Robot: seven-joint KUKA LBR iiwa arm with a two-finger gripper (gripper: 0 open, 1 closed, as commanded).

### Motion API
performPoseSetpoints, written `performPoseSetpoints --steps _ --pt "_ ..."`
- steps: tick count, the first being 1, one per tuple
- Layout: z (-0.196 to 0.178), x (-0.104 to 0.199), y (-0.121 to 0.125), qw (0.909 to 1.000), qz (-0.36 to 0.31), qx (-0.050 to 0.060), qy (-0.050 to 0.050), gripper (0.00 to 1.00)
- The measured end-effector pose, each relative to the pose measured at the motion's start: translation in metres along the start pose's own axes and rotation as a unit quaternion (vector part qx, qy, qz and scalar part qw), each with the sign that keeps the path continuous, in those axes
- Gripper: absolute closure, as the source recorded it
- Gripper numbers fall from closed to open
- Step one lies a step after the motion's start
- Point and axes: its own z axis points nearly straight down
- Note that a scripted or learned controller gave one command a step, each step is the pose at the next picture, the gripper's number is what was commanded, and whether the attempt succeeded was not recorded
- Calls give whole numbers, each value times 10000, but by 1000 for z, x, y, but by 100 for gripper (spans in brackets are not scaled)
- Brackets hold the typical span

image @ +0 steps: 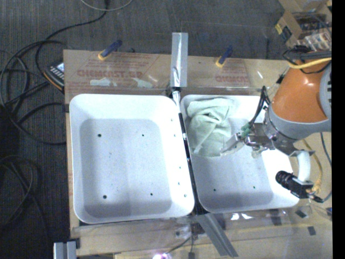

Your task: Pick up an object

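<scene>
Camera view: approach step by the look of it, grasp not yet made. Crumpled pale green cloth (211,124) in the far left corner of the right bin (237,196), against the divider. Gripper (233,144) at the cloth's right edge, just beside or touching; cannot tell how wide. Next, probably: sink into the folds and close. Reaching in from the right, orange band (296,99) above the bin's right side, wrist angled down leftward. Left bin (129,155) alongside.

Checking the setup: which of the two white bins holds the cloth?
The right bin, nearest the arm; the pale green cloth lies crumpled in its far-left corner.
</scene>
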Motion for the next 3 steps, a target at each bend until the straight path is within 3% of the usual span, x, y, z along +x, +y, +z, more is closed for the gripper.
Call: performPoseSetpoints --steps 1,2,3 --pt "42 23 69 9957 926 2 0 0" --pt "17 -10 97 9976 688 -7 -6 0" --pt "116 -6 106 10000 1 7 -6 0"
